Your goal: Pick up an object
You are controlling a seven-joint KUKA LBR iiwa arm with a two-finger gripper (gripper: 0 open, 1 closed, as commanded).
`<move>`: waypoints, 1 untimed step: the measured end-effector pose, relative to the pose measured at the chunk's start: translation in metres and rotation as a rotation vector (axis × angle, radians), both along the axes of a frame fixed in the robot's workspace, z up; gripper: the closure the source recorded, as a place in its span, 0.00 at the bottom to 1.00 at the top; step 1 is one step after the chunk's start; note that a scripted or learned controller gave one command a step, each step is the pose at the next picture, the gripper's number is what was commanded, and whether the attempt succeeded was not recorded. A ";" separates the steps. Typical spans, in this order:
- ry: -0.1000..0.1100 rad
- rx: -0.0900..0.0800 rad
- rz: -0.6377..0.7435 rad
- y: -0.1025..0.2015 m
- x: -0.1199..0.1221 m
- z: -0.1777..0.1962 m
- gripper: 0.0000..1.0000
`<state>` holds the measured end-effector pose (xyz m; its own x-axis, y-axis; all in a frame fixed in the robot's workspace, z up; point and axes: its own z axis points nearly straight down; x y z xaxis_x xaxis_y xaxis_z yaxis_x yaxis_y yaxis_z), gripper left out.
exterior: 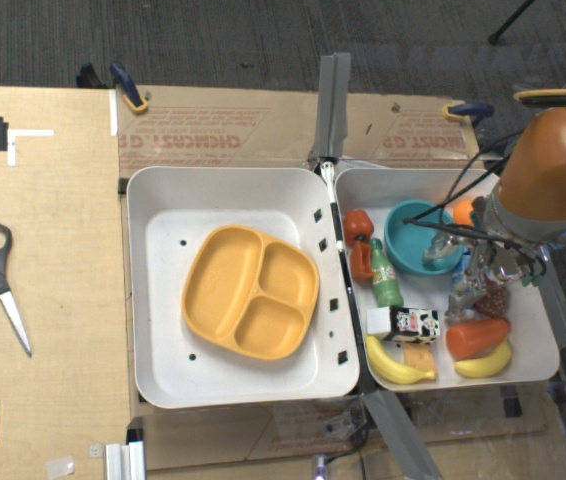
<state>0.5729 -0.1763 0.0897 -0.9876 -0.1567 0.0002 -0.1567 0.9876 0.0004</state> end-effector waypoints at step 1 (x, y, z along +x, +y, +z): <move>-0.002 0.001 -0.066 -0.012 0.060 0.000 0.00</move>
<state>0.6328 -0.1878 0.0898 -0.9958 -0.0918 -0.0019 -0.0918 0.9958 0.0015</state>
